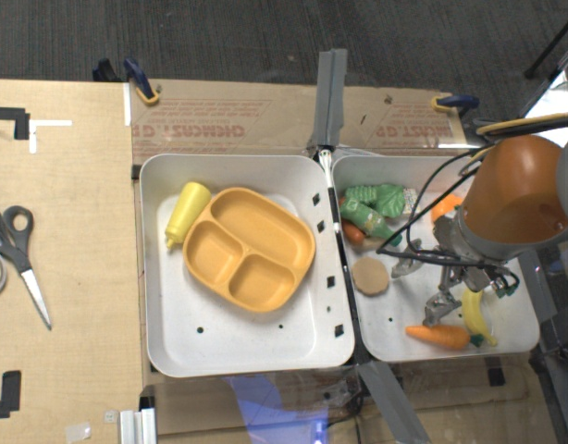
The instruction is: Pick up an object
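My end effector (443, 308) hung low in the right bin (386, 340), at the frame's lower right, just above the carrot (438, 337), which lay below it with its long axis running left to right. Whether it was parted or closed, I could not tell. A banana (474, 314) stood just right of it. The table (62, 248) spread left, dark floor beyond.

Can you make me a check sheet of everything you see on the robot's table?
Surface: two white bins, left bin and right bin, on a bench.
Job's things: yellow divided tray and yellow bottle in the left; carrot, banana, round tan disc, green toy in the right.
Clutter: scissors on the bench.
Grippers: gripper over the right bin, by the carrot.
Cables: black cables on the arm.
Surroundings: dark floor.
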You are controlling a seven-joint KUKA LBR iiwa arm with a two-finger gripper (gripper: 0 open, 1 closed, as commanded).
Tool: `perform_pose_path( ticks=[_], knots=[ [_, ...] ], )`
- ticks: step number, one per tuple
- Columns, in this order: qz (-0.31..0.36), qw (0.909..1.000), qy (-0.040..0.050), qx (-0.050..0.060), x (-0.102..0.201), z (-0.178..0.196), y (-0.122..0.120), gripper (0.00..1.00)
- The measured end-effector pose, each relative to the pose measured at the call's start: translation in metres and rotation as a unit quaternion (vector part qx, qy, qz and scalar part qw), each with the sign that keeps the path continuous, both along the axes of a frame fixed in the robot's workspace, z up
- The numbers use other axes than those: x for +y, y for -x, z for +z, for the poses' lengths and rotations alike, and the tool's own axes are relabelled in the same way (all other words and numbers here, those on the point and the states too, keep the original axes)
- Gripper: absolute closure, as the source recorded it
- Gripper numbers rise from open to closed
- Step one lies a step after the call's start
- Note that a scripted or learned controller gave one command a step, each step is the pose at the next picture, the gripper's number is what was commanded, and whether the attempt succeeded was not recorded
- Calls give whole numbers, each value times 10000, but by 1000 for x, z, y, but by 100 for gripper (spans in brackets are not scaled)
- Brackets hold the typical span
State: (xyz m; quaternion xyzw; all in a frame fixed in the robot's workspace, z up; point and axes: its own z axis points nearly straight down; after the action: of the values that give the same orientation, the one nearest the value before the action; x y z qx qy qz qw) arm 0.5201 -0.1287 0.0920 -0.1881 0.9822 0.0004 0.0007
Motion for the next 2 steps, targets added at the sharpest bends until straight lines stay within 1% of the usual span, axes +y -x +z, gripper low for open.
perform_pose_path(
  ticks=[1, 2],
  knots=[
    [-689, 9976, 0, -18, 7, 1, -70, 0],
    [1491, 9888, 10, -27, -69, 2, -50, 0]
  ],
)
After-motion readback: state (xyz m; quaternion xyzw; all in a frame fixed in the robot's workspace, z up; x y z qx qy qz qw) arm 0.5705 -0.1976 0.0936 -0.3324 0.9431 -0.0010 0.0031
